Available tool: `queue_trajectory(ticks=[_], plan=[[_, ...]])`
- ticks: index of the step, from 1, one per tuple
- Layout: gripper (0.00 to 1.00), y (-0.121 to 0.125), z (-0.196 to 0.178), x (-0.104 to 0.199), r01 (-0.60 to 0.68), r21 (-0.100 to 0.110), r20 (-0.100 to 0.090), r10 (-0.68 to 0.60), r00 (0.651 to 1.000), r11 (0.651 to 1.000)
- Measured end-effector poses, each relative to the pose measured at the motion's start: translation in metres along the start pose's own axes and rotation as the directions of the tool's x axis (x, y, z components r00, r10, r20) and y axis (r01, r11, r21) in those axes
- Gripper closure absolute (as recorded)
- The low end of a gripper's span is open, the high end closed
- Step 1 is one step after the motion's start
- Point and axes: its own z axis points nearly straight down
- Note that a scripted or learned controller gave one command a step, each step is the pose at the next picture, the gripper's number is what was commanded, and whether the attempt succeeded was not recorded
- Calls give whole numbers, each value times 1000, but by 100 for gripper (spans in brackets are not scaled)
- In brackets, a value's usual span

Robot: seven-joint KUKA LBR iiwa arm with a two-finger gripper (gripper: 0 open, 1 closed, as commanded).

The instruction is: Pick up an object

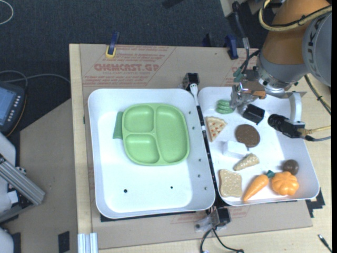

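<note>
2 bins lie below; the gripper point(239, 95), jaw state unclear, should centre squarely over the green macaron point(225, 107) at upper right before pinching.

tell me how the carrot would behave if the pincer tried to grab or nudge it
The carrot looks like a hard toy, so it is probably stiff and light. Its tapered, rounded body may slip out of a pinch near the thin tip, and it could roll when nudged. It lies close to the pumpkin and the bread, so a push would likely shift those too.
</note>
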Motion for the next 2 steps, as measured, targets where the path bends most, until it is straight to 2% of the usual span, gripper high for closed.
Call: queue_trajectory(ticks=[1, 2], plan=[[100, -6, -9, -19, -4, -4, 2, 4, 1000, 1000], [100, 1, 7, -15, -2, -1, 2, 2, 1000, 1000]])
